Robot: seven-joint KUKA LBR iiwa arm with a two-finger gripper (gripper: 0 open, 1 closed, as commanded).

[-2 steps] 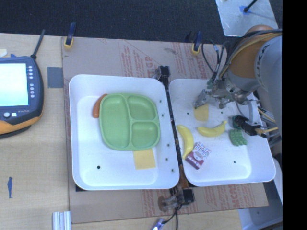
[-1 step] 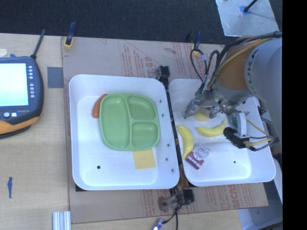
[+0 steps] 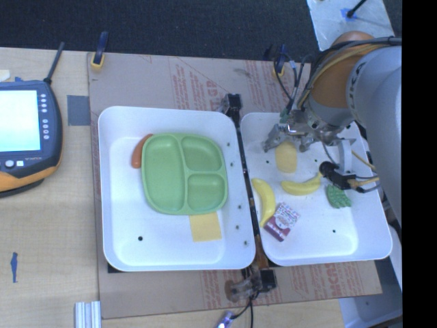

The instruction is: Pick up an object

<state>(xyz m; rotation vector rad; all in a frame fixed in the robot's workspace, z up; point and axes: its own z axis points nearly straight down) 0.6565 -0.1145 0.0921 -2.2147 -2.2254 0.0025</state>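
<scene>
Camera view showed you the tool with fingers spread, hovering just above the pale yellow block in the right bin. You risked a miss: bananas lay near, and the block could slide away.

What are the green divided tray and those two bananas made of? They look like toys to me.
The green divided tray looks like moulded plastic with a matte finish: one even colour, rounded compartment walls. The two bananas are probably plastic play food: uniform yellow, smooth and slightly glossy, with no bruises. The view cannot confirm this.
</scene>
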